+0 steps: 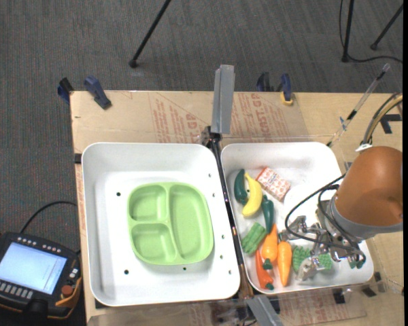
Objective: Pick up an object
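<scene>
The right bin (306, 153) holds several toy foods: a yellow banana (251, 195), a dark green cucumber (240, 185), a red-and-white box (273, 183), a green chili (268, 214), a light green pod (253, 238), an orange carrot (284, 261) and a red chili (261, 272). A green knobbly piece (300, 257) lies by the carrot. My gripper (317, 263) is low in the bin's near right corner, right beside that green piece. The wrist and cables hide how it stands and whether it touches the piece.
The left bin (102, 182) holds a light green divided plate (170, 223). A grey post (223, 107) stands behind the seam between the bins. A teach pendant (30, 270) lies on the floor at the lower left. Clamps (95, 90) sit on the bench's far edge.
</scene>
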Controlling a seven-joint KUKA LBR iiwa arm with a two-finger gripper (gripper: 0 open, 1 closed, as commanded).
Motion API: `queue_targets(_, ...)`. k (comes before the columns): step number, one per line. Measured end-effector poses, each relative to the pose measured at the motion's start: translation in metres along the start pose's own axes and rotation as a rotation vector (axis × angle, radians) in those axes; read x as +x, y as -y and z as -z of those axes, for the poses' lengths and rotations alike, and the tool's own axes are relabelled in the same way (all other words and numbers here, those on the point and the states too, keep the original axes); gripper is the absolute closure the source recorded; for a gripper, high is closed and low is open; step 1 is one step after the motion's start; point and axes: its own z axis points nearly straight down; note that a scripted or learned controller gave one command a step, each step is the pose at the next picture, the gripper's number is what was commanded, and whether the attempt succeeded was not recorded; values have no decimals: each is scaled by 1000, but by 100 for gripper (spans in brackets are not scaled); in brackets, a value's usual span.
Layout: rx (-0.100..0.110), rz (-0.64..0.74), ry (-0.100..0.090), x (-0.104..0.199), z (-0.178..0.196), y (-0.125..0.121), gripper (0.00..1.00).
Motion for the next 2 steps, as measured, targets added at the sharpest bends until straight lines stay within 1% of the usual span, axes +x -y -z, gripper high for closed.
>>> queue_targets(1, -1, 57, 0, -62, -10, -67, 0)
queue_targets(2, -1, 62, -2, -61, -2, -69, 100)
